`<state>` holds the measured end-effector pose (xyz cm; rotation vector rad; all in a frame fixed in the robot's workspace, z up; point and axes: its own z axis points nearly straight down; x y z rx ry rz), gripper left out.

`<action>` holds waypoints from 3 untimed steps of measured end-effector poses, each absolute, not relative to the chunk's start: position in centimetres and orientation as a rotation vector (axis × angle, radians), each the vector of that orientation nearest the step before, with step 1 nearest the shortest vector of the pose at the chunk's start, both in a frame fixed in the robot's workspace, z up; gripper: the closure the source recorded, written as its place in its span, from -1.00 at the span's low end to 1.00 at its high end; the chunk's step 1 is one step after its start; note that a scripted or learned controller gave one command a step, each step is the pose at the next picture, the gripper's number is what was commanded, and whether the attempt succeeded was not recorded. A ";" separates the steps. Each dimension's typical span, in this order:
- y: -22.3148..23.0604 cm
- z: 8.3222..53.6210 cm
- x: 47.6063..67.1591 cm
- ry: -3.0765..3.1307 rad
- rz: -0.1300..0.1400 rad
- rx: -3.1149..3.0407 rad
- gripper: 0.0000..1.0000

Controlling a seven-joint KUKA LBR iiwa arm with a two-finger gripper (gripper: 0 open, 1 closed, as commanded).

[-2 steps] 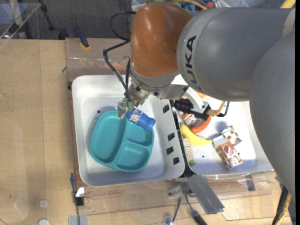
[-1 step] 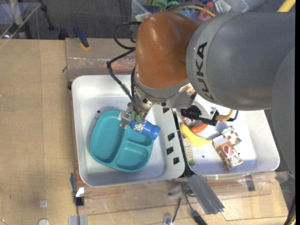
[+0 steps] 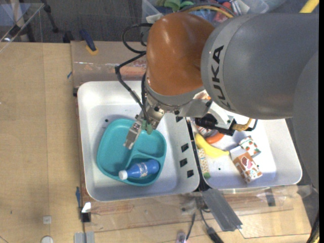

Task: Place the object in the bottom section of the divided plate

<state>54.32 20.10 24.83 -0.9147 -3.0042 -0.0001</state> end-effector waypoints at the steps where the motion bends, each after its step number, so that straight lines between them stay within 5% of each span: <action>1: 17.5 22.7 54.8 -3.091 -0.002 -0.559 -1.00; 2: 17.4 22.7 54.8 -3.091 -0.002 -0.560 -1.00; 3: 17.4 28.1 52.4 -3.136 -0.005 -0.260 -1.00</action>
